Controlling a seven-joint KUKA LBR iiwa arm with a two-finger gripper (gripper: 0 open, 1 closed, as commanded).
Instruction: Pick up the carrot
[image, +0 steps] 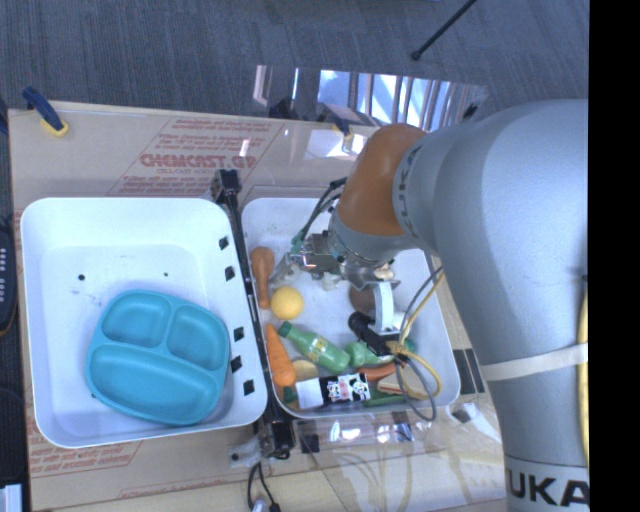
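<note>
The carrot is a tapered orange piece lying along the left wall of the right bin, near its front corner. My gripper hangs low over the back middle of that bin, under the orange band of the arm. It is behind and to the right of the carrot, apart from it, with nothing visibly in its grasp. The wrist covers much of the gripper.
Near the carrot lie a yellow ball, a brownish-orange sausage shape, a green bottle and a dark-labelled bottle. Loose cables hang at the bin's right side. The left bin holds a blue divided plate.
</note>
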